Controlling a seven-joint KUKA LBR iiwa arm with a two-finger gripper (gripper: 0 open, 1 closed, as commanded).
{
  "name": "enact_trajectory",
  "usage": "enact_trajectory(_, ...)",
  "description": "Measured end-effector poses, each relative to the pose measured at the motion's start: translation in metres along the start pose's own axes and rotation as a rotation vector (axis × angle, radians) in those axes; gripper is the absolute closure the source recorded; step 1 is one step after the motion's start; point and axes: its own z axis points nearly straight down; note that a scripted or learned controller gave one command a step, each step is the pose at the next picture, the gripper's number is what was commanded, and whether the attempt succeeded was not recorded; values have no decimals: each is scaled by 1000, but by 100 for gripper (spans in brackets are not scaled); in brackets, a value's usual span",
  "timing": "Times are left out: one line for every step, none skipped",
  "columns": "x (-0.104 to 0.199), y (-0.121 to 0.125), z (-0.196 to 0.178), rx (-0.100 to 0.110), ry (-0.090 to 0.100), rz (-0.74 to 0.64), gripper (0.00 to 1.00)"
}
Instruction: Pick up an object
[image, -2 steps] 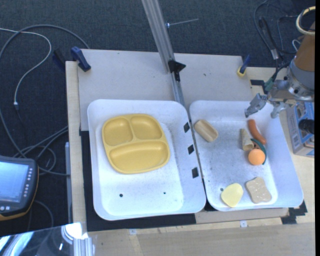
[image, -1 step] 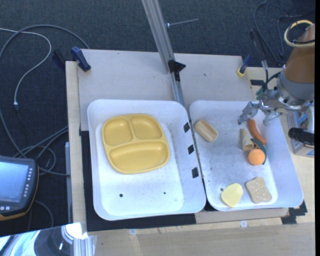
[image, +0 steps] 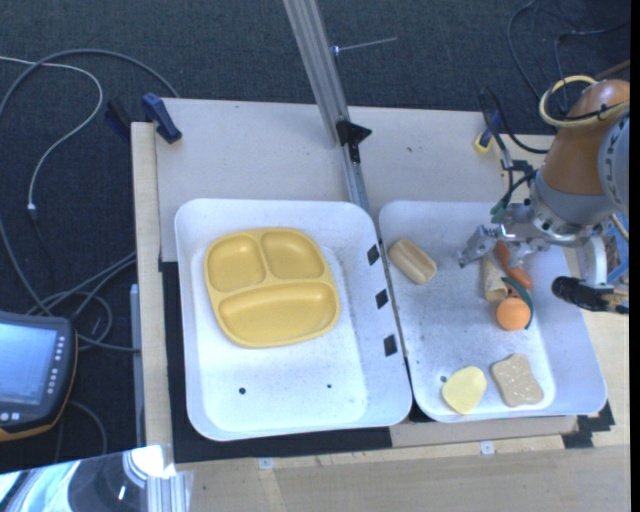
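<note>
Well to the gripper's (image: 497, 243) left sit a yellow divided plate (image: 271, 286) and a tan bread roll (image: 411, 261). Right beneath it cluster a carrot (image: 516, 274) and an orange ball (image: 513, 314); whether it is wide or narrow I cannot tell. Crowding could make it nudge the ball instead of catching anything.

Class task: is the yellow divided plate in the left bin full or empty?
Empty: the yellow divided plate shows three bare compartments.
</note>
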Motion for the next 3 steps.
enact_trajectory(0,2,-16,-9,-2,-1,100)
enact_trajectory(11,4,-73,-16,-4,-2,100)
enact_trajectory(14,-4,-131,-16,-4,-1,100)
